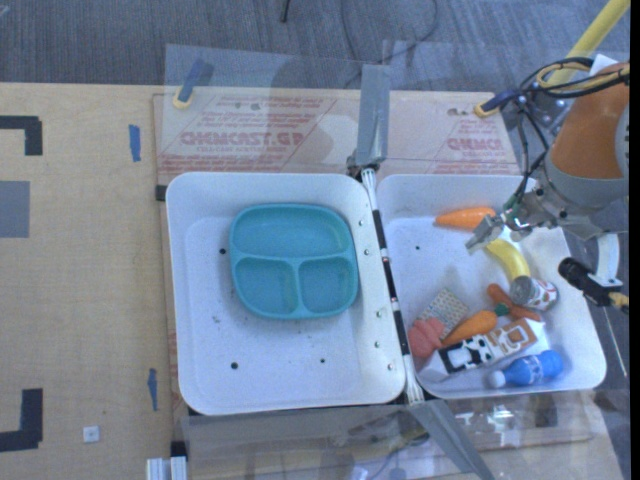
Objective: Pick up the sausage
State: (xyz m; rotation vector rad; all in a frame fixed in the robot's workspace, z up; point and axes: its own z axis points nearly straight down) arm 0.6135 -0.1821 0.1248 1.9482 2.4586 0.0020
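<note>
Sausage (503, 299) lying diagonally, upper-left to lower-right.

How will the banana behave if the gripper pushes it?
The banana is curved and lies flat, so it would probably pivot, not roll. Its skin looks smooth, perhaps slippery. The can near its end might get nudged.

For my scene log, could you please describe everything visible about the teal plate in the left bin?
The teal plate is a rounded-rectangle dish, plastic by its look, split into three compartments: one wide along the far side, two smaller nearer the camera. It lies flat in the left bin, touching only the bin floor.
</note>
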